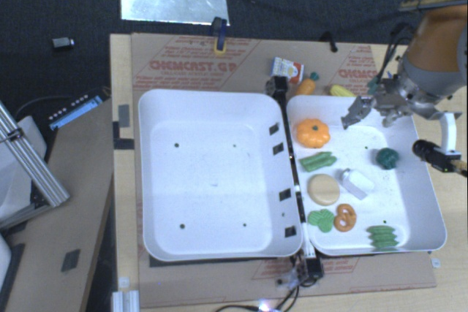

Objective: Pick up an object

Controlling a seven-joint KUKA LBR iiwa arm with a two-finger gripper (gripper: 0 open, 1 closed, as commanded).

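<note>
The right bin [428,190] holds several toy foods: an orange pumpkin [312,133], a green pea pod [317,161], a beige bun [324,189], a white and lavender piece [354,183], a dark green ball [387,157], a brown pretzel [344,216], a green leafy piece [319,218] and a green ridged piece [382,234]. My gripper [371,115] hangs over the far part of this bin, right of the pumpkin and above the green ball. Its fingers stand apart with nothing between them.
The left bin [212,172] sits beside it. Behind the right bin's far rim lie a small carrot [306,86], a yellow piece [340,91] and a small white and red box [286,69]. A yellow and blue clamp [219,36] grips the board's far edge.
</note>
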